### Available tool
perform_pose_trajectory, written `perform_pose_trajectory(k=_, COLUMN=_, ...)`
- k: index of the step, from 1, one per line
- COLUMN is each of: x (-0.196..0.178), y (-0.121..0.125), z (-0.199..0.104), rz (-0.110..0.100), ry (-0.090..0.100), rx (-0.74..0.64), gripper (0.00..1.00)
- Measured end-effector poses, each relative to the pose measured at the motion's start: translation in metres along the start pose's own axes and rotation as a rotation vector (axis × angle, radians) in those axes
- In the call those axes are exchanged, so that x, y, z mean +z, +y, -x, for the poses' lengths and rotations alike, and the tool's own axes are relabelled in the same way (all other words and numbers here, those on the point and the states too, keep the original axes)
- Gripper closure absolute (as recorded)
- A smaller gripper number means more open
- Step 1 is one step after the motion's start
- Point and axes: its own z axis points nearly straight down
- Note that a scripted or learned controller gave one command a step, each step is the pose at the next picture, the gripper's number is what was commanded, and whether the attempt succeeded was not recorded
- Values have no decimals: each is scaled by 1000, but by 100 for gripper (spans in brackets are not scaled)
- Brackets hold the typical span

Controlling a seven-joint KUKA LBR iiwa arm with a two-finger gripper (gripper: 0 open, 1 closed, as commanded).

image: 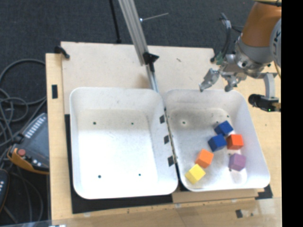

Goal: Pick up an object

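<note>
Jaws (218, 83) spread, holding nothing, above right bin's (255, 126) far rim | six blocks in right bin's near-right part: two blue (223, 127) (217, 142), two orange (235, 141) (205, 158), purple (237, 162), yellow (195, 173) | slanted metal pole (135, 30) far-left of jaws | left bin (78, 126) apparently bare

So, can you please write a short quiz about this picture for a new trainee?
1. True or false: all the blocks lie in the right bin.
2. Which block lies nearest the front rim of that bin? A) yellow block B) purple block C) a blue block
3. Fill in: the end effector hangs above the ____ rim of the right bin, holding nothing.

Key:
1. True; the left bin holds no blocks.
2. A.
3. Far; its fingers are spread, nothing between them.
</note>
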Motion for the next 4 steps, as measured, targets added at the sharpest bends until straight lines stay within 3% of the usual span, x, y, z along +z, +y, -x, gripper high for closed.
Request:
perform_pose_trajectory(k=1, x=140, y=-33, z=40, rz=-7, ry=1, rx=9, gripper=0)
perform_pose_trajectory(k=2, x=169, y=-74, z=40, rz=0, ry=1, rx=7, gripper=0)
perform_pose_trajectory(k=3, x=153, y=-107, z=-7, rz=1, ry=3, rx=3, gripper=0)
perform_pose_trajectory(k=4, x=166, y=-161, z=0, rz=7, ry=-2, rx=9, gripper=0)
